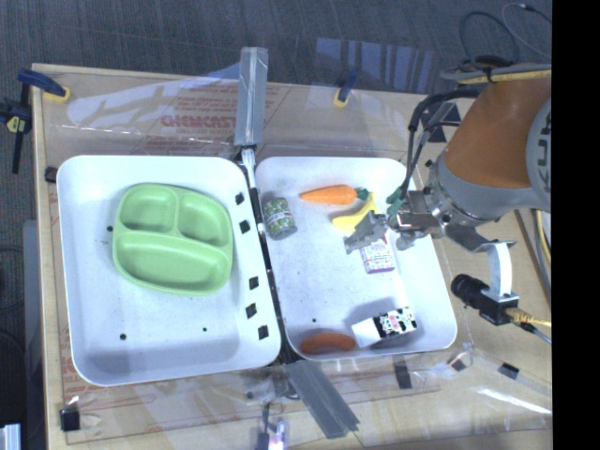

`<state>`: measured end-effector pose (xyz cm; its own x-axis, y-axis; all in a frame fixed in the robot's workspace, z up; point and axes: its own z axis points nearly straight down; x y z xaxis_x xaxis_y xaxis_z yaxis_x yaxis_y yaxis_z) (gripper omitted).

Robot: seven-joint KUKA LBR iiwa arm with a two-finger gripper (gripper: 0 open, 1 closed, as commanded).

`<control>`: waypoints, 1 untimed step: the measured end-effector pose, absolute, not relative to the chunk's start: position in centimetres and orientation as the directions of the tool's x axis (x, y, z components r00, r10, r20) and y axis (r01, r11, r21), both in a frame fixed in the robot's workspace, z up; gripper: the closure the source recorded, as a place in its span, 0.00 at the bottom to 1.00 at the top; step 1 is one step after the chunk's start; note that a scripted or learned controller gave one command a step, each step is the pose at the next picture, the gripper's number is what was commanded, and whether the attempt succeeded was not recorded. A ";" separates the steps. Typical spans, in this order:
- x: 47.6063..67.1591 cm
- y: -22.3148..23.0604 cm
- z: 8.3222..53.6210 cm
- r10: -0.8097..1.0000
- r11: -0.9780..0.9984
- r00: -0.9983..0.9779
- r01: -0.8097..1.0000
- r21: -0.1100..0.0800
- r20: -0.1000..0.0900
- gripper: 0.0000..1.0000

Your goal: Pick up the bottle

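Left bin holds a green tray. The arm's gripper hangs over the right bin, can't tell its state. Bottle lies by that bin's left edge: looks light, rigid, rolly, so grab across its middle.

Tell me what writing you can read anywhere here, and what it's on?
Red print on the clear plastic sheet behind the bins: too blurred to read.
Pink and white card in the right bin: print too small.
Patterned black and white box: markings unreadable.
Small bottle: label too small.
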<state>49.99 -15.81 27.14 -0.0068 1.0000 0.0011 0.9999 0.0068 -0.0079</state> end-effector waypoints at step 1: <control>48.9 -12.1 9.0 0.959 -0.284 0.284 0.959 -0.009 0.000 0.00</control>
